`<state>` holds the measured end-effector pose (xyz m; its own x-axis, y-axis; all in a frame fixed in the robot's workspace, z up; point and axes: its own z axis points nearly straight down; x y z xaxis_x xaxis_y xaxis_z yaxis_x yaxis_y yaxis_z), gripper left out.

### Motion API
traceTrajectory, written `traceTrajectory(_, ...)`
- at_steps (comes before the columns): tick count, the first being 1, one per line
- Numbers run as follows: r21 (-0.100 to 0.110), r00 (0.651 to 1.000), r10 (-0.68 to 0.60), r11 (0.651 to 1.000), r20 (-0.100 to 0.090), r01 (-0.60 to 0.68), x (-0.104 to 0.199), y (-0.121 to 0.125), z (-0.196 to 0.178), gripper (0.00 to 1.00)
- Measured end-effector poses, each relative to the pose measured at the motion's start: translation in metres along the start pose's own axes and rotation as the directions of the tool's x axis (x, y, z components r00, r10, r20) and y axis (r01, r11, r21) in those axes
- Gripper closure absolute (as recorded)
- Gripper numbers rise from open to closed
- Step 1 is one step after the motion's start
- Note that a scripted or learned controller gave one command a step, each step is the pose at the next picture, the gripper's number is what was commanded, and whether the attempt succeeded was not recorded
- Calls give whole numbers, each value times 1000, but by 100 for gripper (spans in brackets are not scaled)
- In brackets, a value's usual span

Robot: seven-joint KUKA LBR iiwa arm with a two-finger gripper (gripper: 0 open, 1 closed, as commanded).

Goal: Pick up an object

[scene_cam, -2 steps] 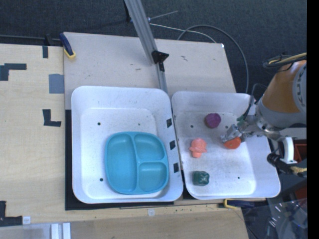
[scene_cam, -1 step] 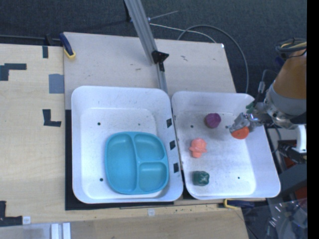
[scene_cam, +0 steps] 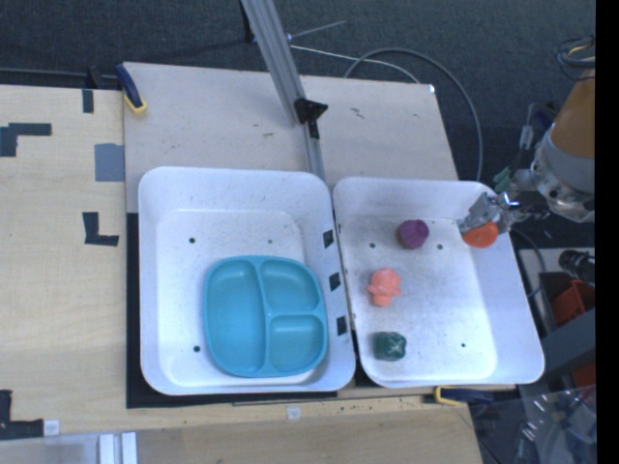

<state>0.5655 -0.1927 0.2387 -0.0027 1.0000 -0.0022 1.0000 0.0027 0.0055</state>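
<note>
Across the middle of the frame we see the wooden bench (scene_cam: 58, 288), with grey and black tape marks at its left side and a paler board (scene_cam: 222, 114) laid over its upper centre. On it sit two shallow white bins, side by side and touching along their inner rims. We note the left bin (scene_cam: 160, 259) first: it holds a blue divided plate (scene_cam: 263, 315), three compartments, lying flat in the bin's lower middle. The right bin (scene_cam: 503, 327) holds three small objects in a loose column left of its centre. A slanted metal rail (scene_cam: 276, 42) runs from the top centre of the frame down to the gap between the bins.

At the right edge the arm (scene_cam: 571, 162) enters, grey with its orange band at the upper right. Its gripper (scene_cam: 481, 222) sits at the upper right rim of the right bin. We see a small orange object (scene_cam: 481, 236) pressed right at the fingertips; whether the fingers are closed on it we cannot tell.

Of the loose objects, the pink one (scene_cam: 384, 285) lies mid-bin, the purple one (scene_cam: 413, 233) above it, left of the gripper and apart from it, and the dark green one (scene_cam: 390, 345) below, near the lower rim. A yellow-tipped blue clamp (scene_cam: 131, 90) rests at the board's upper left corner.
</note>
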Motion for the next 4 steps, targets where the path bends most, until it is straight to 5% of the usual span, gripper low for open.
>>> traceTrajectory(1,1,1000,0,1000,-1,0,0,1,-46,100)
traceTrajectory(4,7,1000,-4,1000,-4,4,159,26,-23,100)
